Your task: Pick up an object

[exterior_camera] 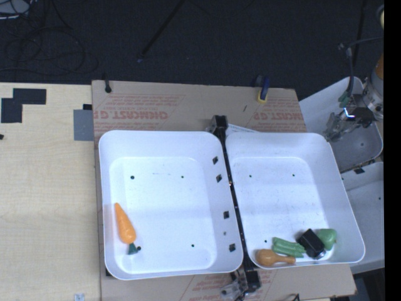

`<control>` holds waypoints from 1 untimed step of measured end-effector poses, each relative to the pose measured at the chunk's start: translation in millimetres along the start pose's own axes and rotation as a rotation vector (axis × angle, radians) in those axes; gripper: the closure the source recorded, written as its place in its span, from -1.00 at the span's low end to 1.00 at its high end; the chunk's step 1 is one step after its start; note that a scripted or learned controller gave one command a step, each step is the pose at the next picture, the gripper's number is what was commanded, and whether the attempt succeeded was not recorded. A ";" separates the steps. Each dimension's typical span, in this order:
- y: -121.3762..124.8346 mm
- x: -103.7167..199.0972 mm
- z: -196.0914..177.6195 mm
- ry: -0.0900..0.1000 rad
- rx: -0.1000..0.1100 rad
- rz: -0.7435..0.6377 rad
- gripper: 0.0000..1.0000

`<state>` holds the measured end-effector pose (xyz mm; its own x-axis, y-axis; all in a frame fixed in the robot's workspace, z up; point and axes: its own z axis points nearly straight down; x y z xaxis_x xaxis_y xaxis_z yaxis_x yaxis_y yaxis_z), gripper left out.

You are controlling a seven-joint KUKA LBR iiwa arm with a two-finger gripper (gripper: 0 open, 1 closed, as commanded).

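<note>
Where the pincer point(343, 119) hangs beyond the right bin point(338, 187), you cannot tell its state; a black block point(311, 242) part-hides the green toy point(326, 236).

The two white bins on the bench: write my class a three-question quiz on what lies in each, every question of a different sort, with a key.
1. True or false: the toy carrot lies in the right bin.
2. Which thing lies between the green vegetable and the green round piece?
A. a black block
B. a red ball
C. a blue cup
3. Fill in: the orange-brown pear-shaped toy lies by the right bin's ____ wall, near or far from the camera.

Key: 1 false, it is in the left bin. 2 A, the black block. 3 near.
</note>
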<state>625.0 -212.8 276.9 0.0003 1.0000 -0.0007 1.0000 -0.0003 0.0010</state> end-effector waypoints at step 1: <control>-17.4 -0.8 -24.8 0.000 0.000 0.001 1.00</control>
<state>607.5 -213.6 301.7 0.0018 1.0000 -0.0007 1.0000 -0.0018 0.0010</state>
